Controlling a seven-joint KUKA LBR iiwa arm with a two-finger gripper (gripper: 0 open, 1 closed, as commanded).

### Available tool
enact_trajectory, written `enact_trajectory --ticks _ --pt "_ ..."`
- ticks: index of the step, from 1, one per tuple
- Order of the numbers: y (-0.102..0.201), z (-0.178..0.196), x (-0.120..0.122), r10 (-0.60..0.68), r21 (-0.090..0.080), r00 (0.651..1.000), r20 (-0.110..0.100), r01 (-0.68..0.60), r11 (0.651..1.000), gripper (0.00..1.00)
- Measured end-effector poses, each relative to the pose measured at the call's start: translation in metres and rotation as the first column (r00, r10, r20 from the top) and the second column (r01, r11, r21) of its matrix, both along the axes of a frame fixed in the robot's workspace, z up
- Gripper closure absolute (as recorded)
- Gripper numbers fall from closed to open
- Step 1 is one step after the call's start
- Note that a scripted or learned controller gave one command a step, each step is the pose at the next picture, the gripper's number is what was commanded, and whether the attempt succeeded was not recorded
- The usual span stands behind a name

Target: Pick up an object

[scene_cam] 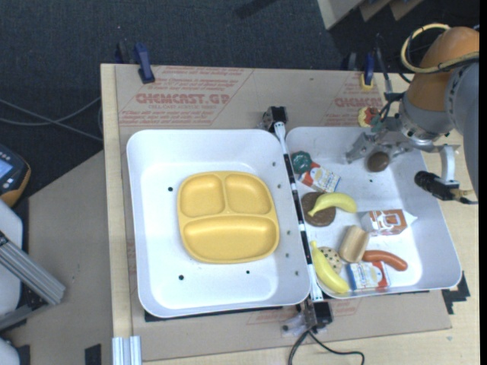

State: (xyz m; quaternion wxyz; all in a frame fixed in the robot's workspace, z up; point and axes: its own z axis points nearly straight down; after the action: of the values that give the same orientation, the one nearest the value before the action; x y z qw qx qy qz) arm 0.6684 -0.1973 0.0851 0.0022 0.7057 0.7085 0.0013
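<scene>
We see the gripper (pixel 378 152) low over the far part of the right bin (pixel 434 238), its fingers spread around a small brown round object (pixel 378 160); whether they touch it we cannot tell. Nearer us lie two bananas (pixel 332 202), a sausage (pixel 385 260) and packets. A yellow divided plate (pixel 227 217) sits in the left bin (pixel 152 204).

red "chemcast gp" print on brown board (pixel 183 97) under bins (repeated at right, partly hidden); packet labels unreadable.
</scene>
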Motion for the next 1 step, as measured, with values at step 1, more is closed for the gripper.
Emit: enact_trajectory --ticks 1 --pt "-0.029 0.0406 -0.0703 -0.009 0.002 1.0 -0.008 0.009 1.0 0.0"
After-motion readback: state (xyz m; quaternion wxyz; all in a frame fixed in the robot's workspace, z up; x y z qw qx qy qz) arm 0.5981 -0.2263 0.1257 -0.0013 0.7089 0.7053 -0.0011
